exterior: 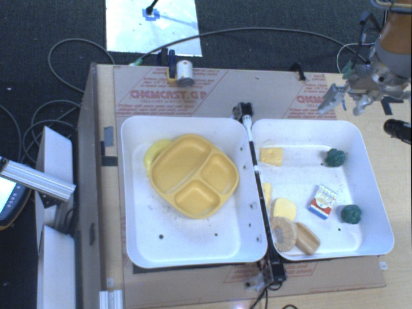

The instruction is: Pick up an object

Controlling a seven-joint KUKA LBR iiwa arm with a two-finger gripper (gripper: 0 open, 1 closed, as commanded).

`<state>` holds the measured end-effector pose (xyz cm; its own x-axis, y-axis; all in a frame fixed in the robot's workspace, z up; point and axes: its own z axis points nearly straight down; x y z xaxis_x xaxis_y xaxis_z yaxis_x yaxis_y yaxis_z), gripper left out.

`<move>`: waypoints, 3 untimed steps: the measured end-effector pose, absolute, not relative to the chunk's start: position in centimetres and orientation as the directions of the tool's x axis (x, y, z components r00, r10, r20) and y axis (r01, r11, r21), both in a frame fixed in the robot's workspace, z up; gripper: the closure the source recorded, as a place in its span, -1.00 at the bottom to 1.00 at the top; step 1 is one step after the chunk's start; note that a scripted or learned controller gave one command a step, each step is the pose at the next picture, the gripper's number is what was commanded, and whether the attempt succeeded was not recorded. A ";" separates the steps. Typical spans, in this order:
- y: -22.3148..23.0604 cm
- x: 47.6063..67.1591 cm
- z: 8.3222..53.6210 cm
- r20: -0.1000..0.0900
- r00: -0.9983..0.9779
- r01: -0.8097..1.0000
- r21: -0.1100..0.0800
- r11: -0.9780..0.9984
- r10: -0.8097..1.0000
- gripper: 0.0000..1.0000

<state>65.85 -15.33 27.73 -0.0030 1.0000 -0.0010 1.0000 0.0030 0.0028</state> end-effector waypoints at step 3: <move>-20.7 60.0 17.4 -0.002 -0.003 1.000 0.004 0.003 1.000 -1.00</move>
<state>59.99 -20.67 17.35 -0.0026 1.0000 -0.0017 1.0000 0.0026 0.0039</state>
